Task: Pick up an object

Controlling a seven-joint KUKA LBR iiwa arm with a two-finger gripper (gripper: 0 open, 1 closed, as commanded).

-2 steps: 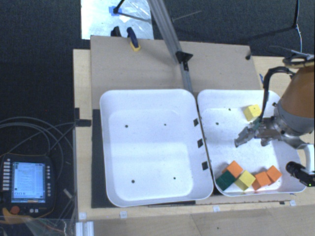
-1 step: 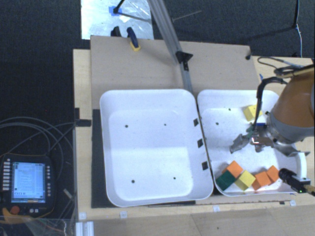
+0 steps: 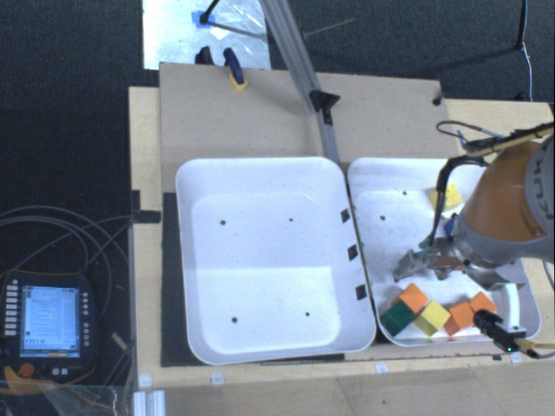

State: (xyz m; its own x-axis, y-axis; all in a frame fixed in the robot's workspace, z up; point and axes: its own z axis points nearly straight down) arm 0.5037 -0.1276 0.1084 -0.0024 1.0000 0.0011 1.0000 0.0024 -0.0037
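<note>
Nothing is lifted yet: the claw [image 3: 422, 264] hangs low in the right bin [image 3: 381, 199], its spread impossible to tell, just above the orange [image 3: 414, 297], yellow [image 3: 431, 319] and green [image 3: 397, 318] blocks still awaiting a grasp.

Blocks [image 3: 427, 311] in right bin [image 3: 381, 199], near front wall; left bin [image 3: 260, 258] alongside.
</note>
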